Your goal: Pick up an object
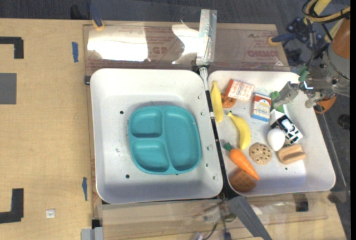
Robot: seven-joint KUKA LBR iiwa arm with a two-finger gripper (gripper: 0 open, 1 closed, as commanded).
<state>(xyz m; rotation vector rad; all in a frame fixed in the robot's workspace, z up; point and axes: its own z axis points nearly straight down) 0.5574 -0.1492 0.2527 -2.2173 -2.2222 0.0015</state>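
Pincer (pixel 285 95) above right bin (pixel 320 175), banana (pixel 241 130) nearby

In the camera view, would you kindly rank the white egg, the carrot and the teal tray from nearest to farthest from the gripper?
From the gripper:
1. White egg, right bin, just below it.
2. Carrot, right bin's lower left.
3. Teal tray, left bin.

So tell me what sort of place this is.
Probably a robotics lab's pick-and-place test bench. Two white bins sit side by side on a taped cardboard surface, one with a teal divided tray, the other with toy food such as a carrot, and a gripper reaches in.
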